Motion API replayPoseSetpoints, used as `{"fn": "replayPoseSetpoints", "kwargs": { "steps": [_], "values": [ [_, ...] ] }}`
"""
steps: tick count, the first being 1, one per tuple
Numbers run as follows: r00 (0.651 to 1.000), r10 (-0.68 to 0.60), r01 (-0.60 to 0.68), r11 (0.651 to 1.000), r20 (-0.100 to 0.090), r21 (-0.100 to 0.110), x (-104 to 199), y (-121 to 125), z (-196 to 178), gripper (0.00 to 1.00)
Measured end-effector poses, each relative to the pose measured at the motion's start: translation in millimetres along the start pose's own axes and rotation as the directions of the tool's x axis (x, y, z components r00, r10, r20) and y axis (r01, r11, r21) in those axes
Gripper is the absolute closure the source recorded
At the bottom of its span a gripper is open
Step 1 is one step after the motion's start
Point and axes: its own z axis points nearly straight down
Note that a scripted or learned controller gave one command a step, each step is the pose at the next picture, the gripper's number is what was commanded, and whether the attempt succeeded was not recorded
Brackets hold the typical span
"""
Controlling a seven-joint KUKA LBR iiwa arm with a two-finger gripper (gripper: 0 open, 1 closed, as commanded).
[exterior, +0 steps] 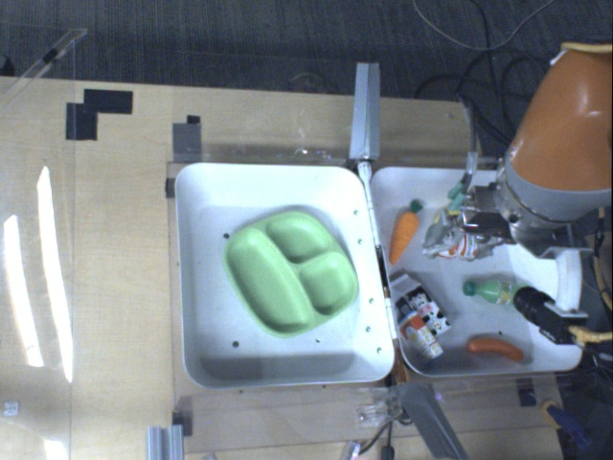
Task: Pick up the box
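Closest to me, along the near edge of the right bin [565, 360], lies a reddish sausage-shaped toy [495, 350], and just over from it, tucked into the bin's near left corner against the dividing wall, sits the box [419, 315], a small dark carton with white and red print, lying flat and a bit askew. Nothing is touching it, so as far as I can judge the pick has not begun in earnest: the box rests on the bin floor, unlifted. The gripper [458, 232] hangs farther back, towards the far edge of the same bin, at the end of the grey arm with its big orange band [565, 113], and it is over a crumpled white and silver wrapper-like thing [450, 242] instead of the box. From here the metal parts blur into that clutter and I cannot tell how the gripper is set or whether it has caught anything. An orange carrot [404, 235] lies by the left wall, between the gripper and the box, and a green bottle [490, 289] lies near the middle. The left bin [206, 353] holds a green divided tray [291, 271]. What is left looks like nearly everything: travel to the near left corner, come down, close on the box and raise it.
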Motion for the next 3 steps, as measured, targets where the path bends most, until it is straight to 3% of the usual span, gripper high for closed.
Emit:
{"fn": "replayPoseSetpoints", "kwargs": {
  "steps": [1, 2, 3],
  "values": [
    [1.0, 0.023, -0.023, 1.0, 0.001, 0.001, 12.7, -0.7, -11.5, 1.0],
    [1.0, 0.008, -0.008, 1.0, 0.0, 0.0, 29.4, 21.6, -31.1, 1.0],
    [1.0, -0.028, 0.028, 1.0, -0.001, 0.004, 82.0, 11.8, 51.9, 1.0]
  ]
}}
